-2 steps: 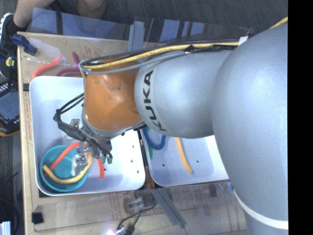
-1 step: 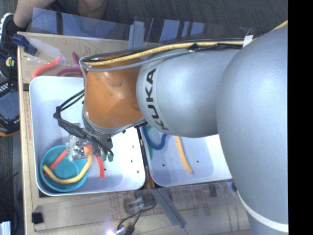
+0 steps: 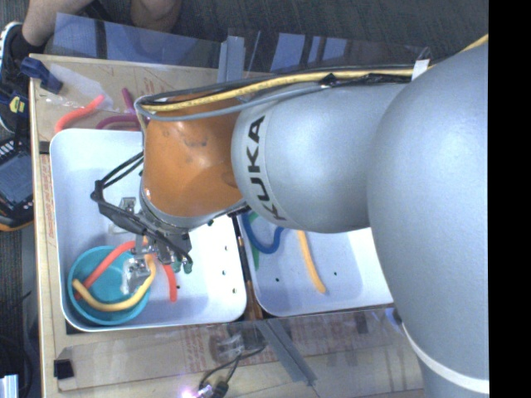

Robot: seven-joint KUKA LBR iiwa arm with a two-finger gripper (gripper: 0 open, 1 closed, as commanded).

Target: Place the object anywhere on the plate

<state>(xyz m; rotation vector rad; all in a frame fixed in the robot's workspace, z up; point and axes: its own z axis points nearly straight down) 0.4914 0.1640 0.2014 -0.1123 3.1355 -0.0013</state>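
Gripper (image 3: 143, 259) of mine hangs over the blue plate (image 3: 83, 303) in the left bin (image 3: 58, 181). A yellow cord (image 3: 104, 301) lies on this plate, an orange cord (image 3: 112, 264) partly. They look soft, light; I would pinch mid-length. My grip's state I cannot tell.

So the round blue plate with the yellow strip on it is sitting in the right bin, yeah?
Not quite. The camera view shows the round blue plate in the left white bin, near its front left corner, not the right one. The yellow strip does lie on it, and the hand is over the plate's right side.
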